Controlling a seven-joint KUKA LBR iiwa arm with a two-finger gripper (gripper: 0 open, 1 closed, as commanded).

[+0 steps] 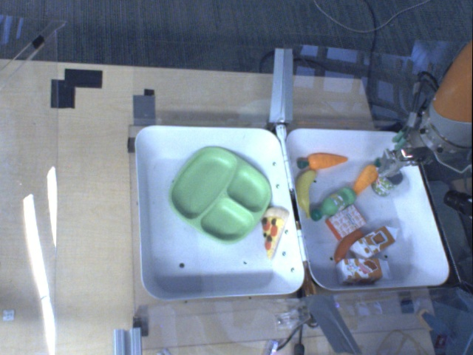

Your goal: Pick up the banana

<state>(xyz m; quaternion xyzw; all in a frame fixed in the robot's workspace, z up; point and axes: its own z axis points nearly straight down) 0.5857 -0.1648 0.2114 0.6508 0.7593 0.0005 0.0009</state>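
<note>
Right bin (436, 261), banana (304, 190) by left wall, gripper (392, 163) — fingers unclear

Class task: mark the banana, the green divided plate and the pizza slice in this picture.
banana (303, 190): camera view, middle of its yellow body, right bin.
green divided plate (220, 191): camera view, central ridge between compartments, left bin.
pizza slice (273, 230): camera view, middle of the topping, left bin.

A smooth plastic-looking banana (304, 191) lies in a glossy white bin (436, 261); beside it, a matt green divided plate (220, 191) on pale wood-look bench (74, 198).
</note>
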